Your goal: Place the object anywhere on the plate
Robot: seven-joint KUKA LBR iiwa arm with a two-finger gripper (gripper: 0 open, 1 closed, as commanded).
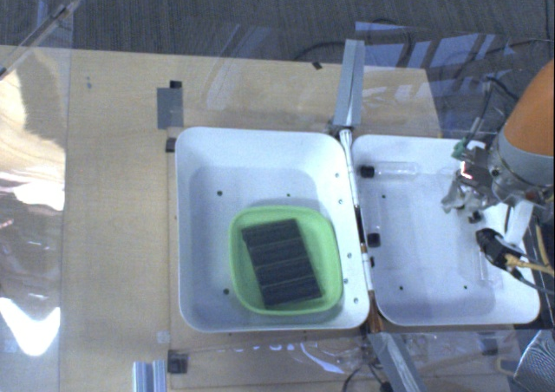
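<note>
A dark ribbed rectangular object [280, 263] is seen lying flat on the green plate [327, 243], which is set in the left white bin [199, 173] toward its near side. The gripper [471, 198] is seen over the right white bin [408, 286], near its far right edge, well apart from the plate. No readable writing or brand can be made out on the object, plate or bins.

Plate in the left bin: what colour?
Light green plate, with a dark ridged block lying on it; camera view.
</note>
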